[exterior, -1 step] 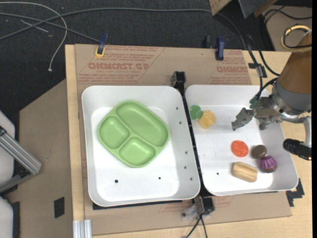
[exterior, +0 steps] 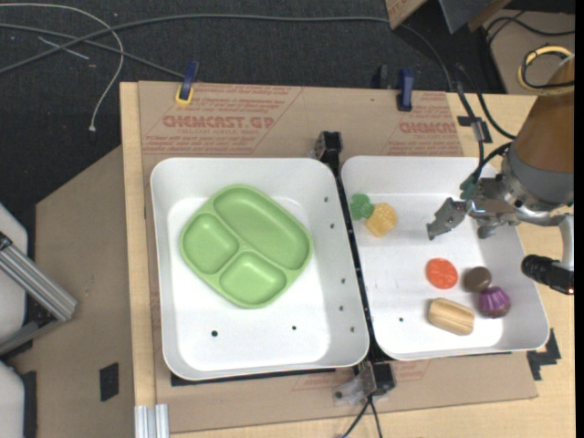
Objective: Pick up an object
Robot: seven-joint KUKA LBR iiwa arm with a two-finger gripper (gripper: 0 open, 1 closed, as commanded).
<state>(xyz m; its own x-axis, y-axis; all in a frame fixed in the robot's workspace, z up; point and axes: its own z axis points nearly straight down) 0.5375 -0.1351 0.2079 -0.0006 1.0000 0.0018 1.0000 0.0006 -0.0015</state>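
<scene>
Gripper (exterior: 464, 217) spread, holding nothing, over right bin (exterior: 401, 336) far edge. Round orange plastic toy (exterior: 442, 273) mid-bin: probably light, rigid, slick; pinch across its widest middle.

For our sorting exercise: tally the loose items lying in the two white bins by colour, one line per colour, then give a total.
Green: 2, the divided plate and a small piece
Yellow: 1
Orange: 1
Brown: 1
Purple: 1
Tan: 1
Total: 7

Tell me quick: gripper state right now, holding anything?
Gripper: above the right bin, nothing visibly held; open or shut cannot be told.
</scene>
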